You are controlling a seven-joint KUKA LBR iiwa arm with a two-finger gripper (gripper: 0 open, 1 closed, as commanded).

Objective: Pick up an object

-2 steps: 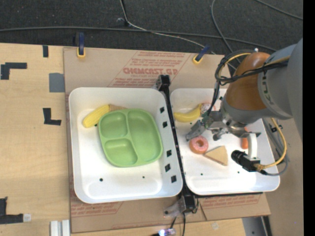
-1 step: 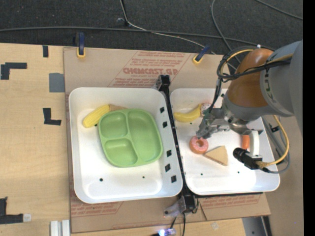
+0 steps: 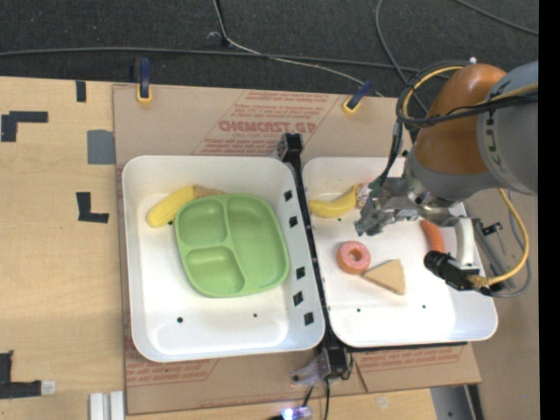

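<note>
Gripper [image 3: 367,220] hovers over the right bin [image 3: 411,326], just right of the banana [image 3: 335,203] — can't tell its state, nothing seen in it. Nearest picks: pink donut [image 3: 354,257] and bread wedge [image 3: 387,276] just below it (nearly touching each other). The donut has open floor on its left — drop straight down, centred. The banana hugs the divider wall; the carrot [image 3: 433,234] sits under the wrist.
</note>
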